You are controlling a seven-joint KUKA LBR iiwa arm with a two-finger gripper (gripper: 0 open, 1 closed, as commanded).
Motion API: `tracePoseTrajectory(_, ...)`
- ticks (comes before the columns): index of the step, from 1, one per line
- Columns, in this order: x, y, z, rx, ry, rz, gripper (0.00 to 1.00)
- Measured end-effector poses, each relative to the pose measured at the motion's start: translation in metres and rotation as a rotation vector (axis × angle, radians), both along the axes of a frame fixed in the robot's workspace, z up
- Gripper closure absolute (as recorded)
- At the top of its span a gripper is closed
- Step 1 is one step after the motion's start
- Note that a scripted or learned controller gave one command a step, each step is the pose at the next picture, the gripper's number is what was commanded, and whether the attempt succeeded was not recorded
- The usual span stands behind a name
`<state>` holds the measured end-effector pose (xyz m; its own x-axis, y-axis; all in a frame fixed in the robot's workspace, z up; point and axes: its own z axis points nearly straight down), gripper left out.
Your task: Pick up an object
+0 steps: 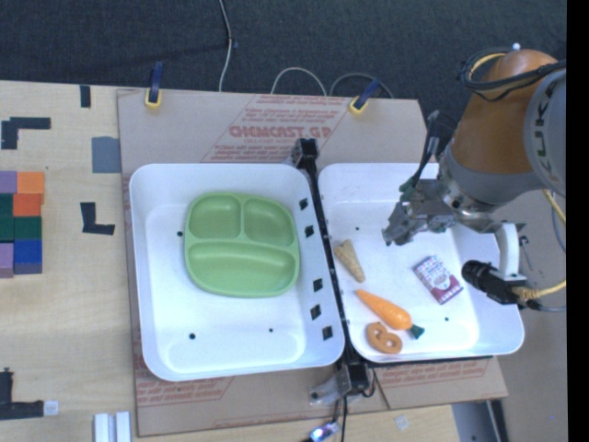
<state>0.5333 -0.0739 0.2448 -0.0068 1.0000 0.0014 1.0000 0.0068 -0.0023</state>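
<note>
My gripper [398, 231] hangs over the right bin [363, 184], its dark fingers pointing down and toward the divider between the bins, and from this angle I cannot tell whether they are spread or closed; I see nothing between them. The grey arm [502, 141] with its orange band comes in from the right, above the bin's right half. I take the right bin as my landmark and count four loose things in it. One tan cone-shaped piece [350, 260] lies near the bin's left wall, about halfway along it, and sits just below and left of the gripper tips, close but apart from them. One orange carrot [385, 309] lies lower, toward the bin's near edge, tilted with its green end pointing right. One small orange ring-shaped piece [384, 339] rests just beside the carrot, right against the bin's near rim. One small packet with a dark red and white face [437, 278] lies in the bin's right half, below and right of the gripper, under the arm's wrist. Left of this bin, touching it along the black divider, stands one second white bin [152, 247], and it holds one green divided plate [243, 244] with three compartments. Further left of both bins, on the bench edge, I see one stack of coloured blocks [22, 224].
</note>
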Motion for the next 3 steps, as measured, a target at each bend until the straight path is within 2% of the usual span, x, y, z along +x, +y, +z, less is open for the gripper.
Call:
tracePoseTrajectory(1,0.007,0.050,-0.014,0.000,0.001,-0.001,1.00)
tracePoseTrajectory(2,0.010,0.102,-0.007,0.000,-0.001,0.001,1.00)
tracePoseTrajectory(3,0.009,0.163,-0.021,0.000,0.002,0.001,1.00)
